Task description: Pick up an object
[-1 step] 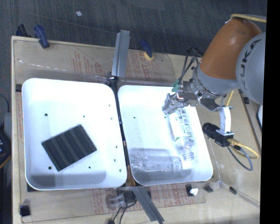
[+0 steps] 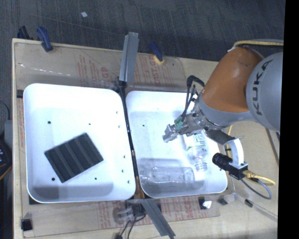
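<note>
2 clear plastic bottles in the right bin [image 2: 139,140]: small bottle [image 2: 197,151] w/ a label lies lengthwise near the right wall, bigger bottle [image 2: 166,174] lies flat along the front wall.

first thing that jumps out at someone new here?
The grey arm with the orange band, reaching in from the right over the right-hand white bin. Under it lie two clear plastic bottles, one below the gripper, one along the near wall. A dark ribbed rectangular slab lies in the left white bin.
</note>
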Controlling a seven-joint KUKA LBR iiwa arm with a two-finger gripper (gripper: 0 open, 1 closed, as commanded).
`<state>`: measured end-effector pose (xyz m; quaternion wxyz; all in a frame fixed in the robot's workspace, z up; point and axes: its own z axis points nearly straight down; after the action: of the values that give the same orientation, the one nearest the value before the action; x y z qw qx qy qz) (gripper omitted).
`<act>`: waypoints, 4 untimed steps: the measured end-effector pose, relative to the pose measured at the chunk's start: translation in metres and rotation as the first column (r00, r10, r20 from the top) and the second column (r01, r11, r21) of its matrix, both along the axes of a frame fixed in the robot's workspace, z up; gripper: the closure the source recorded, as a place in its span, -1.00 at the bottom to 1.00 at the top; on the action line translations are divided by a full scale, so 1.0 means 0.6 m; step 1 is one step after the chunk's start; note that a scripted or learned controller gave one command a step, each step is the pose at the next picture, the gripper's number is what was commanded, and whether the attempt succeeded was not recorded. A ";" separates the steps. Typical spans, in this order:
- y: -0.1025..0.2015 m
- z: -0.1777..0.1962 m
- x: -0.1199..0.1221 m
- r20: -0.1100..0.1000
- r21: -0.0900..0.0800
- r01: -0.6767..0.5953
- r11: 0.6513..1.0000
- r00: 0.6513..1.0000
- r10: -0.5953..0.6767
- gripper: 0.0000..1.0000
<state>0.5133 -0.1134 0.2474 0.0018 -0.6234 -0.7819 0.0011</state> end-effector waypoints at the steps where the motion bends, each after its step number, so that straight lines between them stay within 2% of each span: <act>1: 0.001 -0.179 -0.030 -0.002 -0.001 0.272 0.962 0.962 -0.272 -1.00; 2: -0.008 -0.260 -0.011 0.000 0.002 0.013 1.000 1.000 -0.013 -1.00; 3: -0.031 -0.125 -0.061 0.004 -0.001 0.157 0.988 0.988 -0.157 -1.00; 4: -0.109 -0.073 -0.061 0.003 -0.002 0.297 0.955 0.955 -0.297 -1.00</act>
<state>0.4769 -0.1787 0.2038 0.0004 -0.7338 -0.6793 0.0011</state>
